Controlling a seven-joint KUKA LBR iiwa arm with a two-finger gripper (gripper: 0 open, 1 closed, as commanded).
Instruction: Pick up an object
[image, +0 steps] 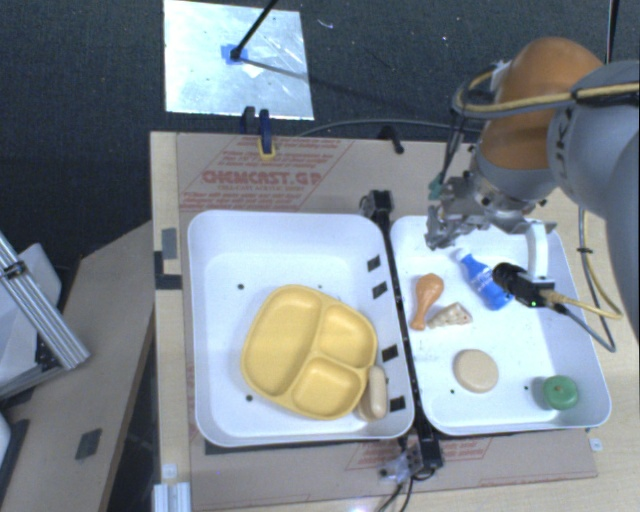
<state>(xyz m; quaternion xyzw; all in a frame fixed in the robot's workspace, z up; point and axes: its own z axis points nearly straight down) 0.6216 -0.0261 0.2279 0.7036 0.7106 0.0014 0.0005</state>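
Fingers: spread not discernible, gripper (445, 232) low over far end of right white plastic bin (580, 345). Nothing visibly held. Nearest candidate: small blue plastic bottle (483, 281) just beside. Advice: centre over bottle, descend straight, avoid orange toy drumstick (427, 297).

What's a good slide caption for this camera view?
Gripper poised above right bin near blue bottle; yellow tray in left bin.

Two smooth, glossy white plastic bins (300, 232) sit on a matt cardboard-covered tabletop (290, 172). Left of the metal tool (443, 232), a yellow plastic tray (305, 350) looks matt.
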